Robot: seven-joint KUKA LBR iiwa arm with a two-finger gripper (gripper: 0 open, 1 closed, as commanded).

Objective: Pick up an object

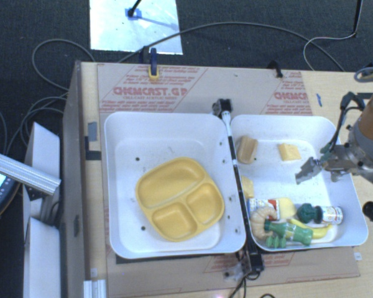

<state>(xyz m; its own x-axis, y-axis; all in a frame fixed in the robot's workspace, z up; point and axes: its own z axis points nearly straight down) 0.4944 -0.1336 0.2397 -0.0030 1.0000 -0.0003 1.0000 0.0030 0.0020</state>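
My gripper (320, 172) hangs over the middle of the right bin (326, 129), reaching in from the right. Its two grey fingers (306, 169) stand apart, open, with nothing between them. Left of it in that bin lie a tan block (246, 148) and a pale yellow block (289, 152). Along the bin's near side sits a cluster: a white and red bottle (264, 205), a green bottle (289, 233), a dark green piece (308, 213), a yellow banana (322, 231) and a tan curled pastry (260, 216).
The left bin (130, 129) holds a yellow divided tray (180, 198). A black divider rail (233, 160) runs between the bins. Another small yellow piece (247, 187) lies by the rail. Cables trail across the dark floor behind the bench.
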